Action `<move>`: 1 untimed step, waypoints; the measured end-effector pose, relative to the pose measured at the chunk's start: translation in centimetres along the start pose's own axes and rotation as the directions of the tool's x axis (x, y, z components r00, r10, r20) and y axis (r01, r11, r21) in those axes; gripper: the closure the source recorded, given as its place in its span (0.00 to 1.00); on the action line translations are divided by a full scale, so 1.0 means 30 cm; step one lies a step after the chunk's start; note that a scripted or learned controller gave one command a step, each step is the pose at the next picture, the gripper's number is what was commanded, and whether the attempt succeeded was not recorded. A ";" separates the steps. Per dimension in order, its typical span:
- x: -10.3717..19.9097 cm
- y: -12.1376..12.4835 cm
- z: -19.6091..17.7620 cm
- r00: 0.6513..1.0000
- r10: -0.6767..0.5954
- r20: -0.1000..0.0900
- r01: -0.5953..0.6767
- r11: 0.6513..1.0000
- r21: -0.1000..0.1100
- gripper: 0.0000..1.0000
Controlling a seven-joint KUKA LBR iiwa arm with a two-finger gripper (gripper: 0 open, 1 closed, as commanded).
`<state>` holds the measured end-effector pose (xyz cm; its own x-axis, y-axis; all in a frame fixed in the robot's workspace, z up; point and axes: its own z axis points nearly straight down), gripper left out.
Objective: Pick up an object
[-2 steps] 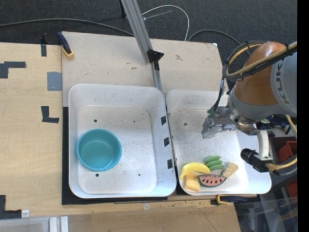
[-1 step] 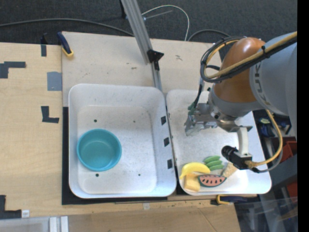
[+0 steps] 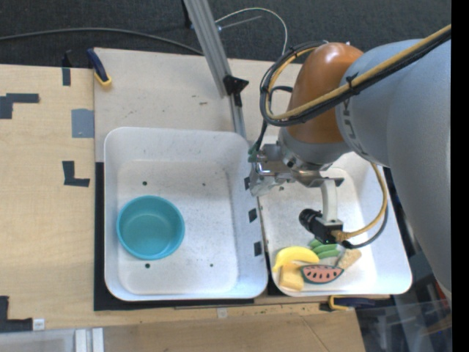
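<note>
Counting two white bins sitting side by side: one left bin (image 3: 110, 196) and one right bin (image 3: 381, 270). Finding one teal bowl (image 3: 150, 227) sitting upright in the left bin, toward its near left corner, apart from the walls. Counting four small toys bunching along the near edge of the right bin: one yellow piece (image 3: 293, 259), one watermelon slice (image 3: 322, 274) touching it, one green piece (image 3: 327, 249) just behind, one tan piece (image 3: 350, 257) beside the slice. Seeing one gripper (image 3: 258, 183) hanging over the right bin's left edge, at the rim shared with the left bin, apart from the toys and the bowl. Not managing to tell clenched from released.
</note>
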<state>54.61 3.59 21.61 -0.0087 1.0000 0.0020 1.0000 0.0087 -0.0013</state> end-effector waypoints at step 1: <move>0.152 0.073 -0.040 1.000 0.002 0.000 -0.002 1.000 -0.001 1.00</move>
